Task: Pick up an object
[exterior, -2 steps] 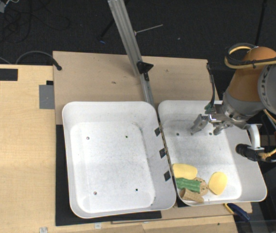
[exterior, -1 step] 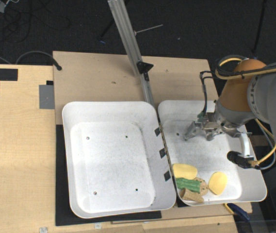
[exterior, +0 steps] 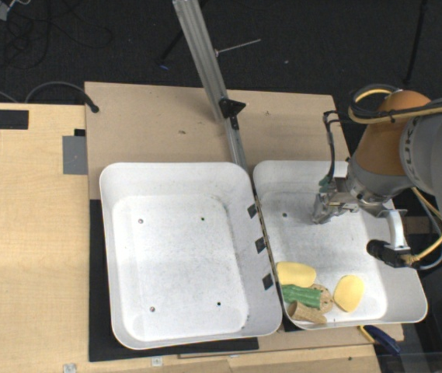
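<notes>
Several small objects lie in the near corner of the right bin [exterior: 298,185]: a yellow oblong piece [exterior: 296,273], a green piece [exterior: 301,294] just below it, a tan piece [exterior: 311,311] at the front rim, and a rounded yellow piece [exterior: 349,292] to their right. My gripper [exterior: 321,211] is low over the middle of the right bin, well behind these objects and apart from them. Nothing shows in its grasp.
The left bin [exterior: 174,247] sits beside the right one, joined by black clips along the shared wall. A slanted metal rail [exterior: 205,61] rises behind the bins. Cables hang from the arm's wrist at the right.
</notes>
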